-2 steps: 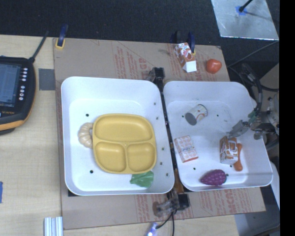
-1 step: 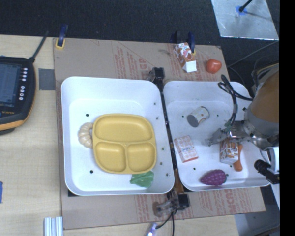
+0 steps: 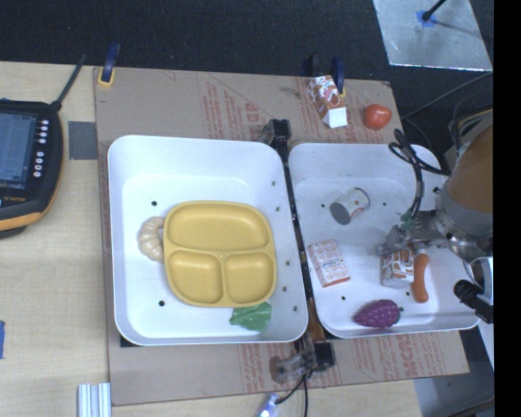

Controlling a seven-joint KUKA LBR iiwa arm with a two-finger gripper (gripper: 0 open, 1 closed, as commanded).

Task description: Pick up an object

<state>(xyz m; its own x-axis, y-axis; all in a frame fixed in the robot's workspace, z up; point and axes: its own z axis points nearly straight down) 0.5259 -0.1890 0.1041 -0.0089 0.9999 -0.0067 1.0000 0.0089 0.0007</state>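
The right bin [image 3: 373, 168] holds a small grey cup [image 3: 350, 205] lying on its side, a red-and-white packet [image 3: 328, 262], a second red-and-white packet [image 3: 398, 268], an orange sausage [image 3: 420, 278] and a purple bunch of grapes [image 3: 377, 314]. My gripper [image 3: 405, 235] hangs at the bin's right side, just above the top edge of the second packet and beside the sausage. The arm's grey body [image 3: 469, 189] hides the bin's right wall. Nothing is visibly lifted off the bin floor.
The left bin [image 3: 139, 163] holds a yellow divided plate [image 3: 219, 252], a tan bread roll [image 3: 150, 237] at its left and a green leafy item [image 3: 252, 317] at its lower right. A small carton [image 3: 327, 101] and a red tomato [image 3: 377, 116] lie behind the right bin. A control pendant [image 3: 13, 163] sits far left.
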